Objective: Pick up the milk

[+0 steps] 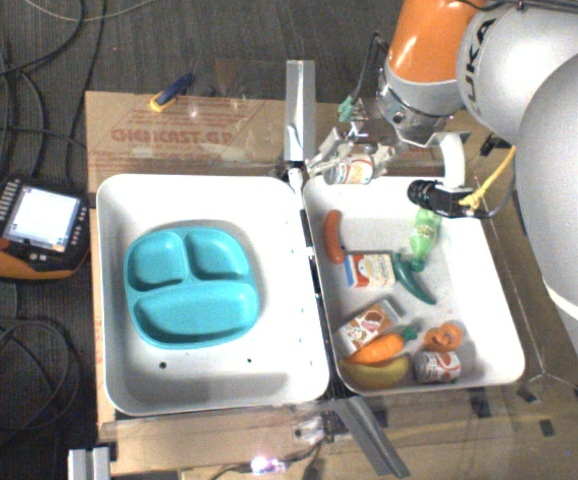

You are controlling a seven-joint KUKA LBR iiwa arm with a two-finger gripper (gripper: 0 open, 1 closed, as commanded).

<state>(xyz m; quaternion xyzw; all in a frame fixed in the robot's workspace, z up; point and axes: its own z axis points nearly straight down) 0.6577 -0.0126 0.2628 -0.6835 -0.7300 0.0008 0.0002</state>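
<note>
At back edge of right shallow white bin [489, 268], gripper [354, 163] hovers w/ a small pale item at its tips; can't tell its state. Small red-and-white milk carton [371, 269] lies mid-bin, apart from gripper, between red sausage [334, 236] & green pepper [414, 280]. Open room above it for a straight drop.

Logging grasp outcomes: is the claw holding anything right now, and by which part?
The claw sits at the far rim of the right bin with a small pale item at its tip. Whether the item is gripped cannot be told.
</note>
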